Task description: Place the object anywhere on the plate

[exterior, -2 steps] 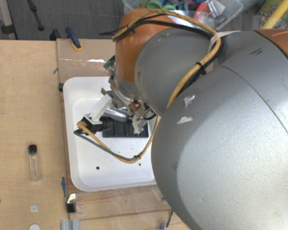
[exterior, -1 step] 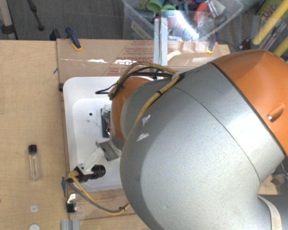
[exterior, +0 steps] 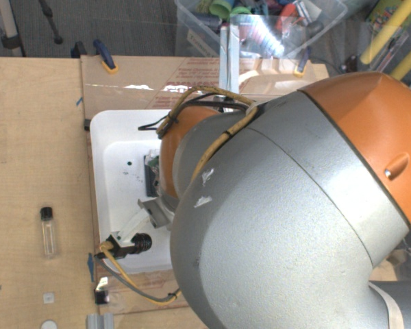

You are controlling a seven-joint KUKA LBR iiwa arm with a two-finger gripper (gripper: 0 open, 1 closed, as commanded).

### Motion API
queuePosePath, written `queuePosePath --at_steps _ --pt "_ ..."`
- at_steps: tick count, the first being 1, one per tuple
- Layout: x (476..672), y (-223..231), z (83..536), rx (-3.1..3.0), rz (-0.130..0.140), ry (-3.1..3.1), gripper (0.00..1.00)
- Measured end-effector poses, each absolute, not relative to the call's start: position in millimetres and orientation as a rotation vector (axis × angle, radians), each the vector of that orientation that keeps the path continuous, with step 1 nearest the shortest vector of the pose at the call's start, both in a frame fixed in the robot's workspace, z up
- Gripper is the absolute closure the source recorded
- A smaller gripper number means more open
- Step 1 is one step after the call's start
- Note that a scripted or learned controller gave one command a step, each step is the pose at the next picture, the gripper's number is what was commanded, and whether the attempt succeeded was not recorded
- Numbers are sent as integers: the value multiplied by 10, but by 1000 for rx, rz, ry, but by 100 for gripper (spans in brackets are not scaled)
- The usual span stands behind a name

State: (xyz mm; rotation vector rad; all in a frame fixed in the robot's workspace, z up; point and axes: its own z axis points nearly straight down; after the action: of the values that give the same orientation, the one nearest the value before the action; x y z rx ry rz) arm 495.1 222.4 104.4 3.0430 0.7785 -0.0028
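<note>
Plate hidden, arm (exterior: 288, 211) covering bin (exterior: 116, 163)

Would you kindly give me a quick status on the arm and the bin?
Arm over white bin, blocking most of it. Pincer state cannot be told. Plate and object hidden. Glass vial lies on bench left of bin.

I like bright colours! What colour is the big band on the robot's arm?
Orange. The band shows best in the camera view.
</note>
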Motion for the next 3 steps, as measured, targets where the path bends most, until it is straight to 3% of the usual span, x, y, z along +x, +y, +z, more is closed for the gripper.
queuePosePath --at_steps 1,2,3 --pt "4862 2239 4344 3016 5 876 100" --pt "4861 2238 4345 3015 5 876 0" --pt "5705 2180 4344 2823 -3 1376 0"
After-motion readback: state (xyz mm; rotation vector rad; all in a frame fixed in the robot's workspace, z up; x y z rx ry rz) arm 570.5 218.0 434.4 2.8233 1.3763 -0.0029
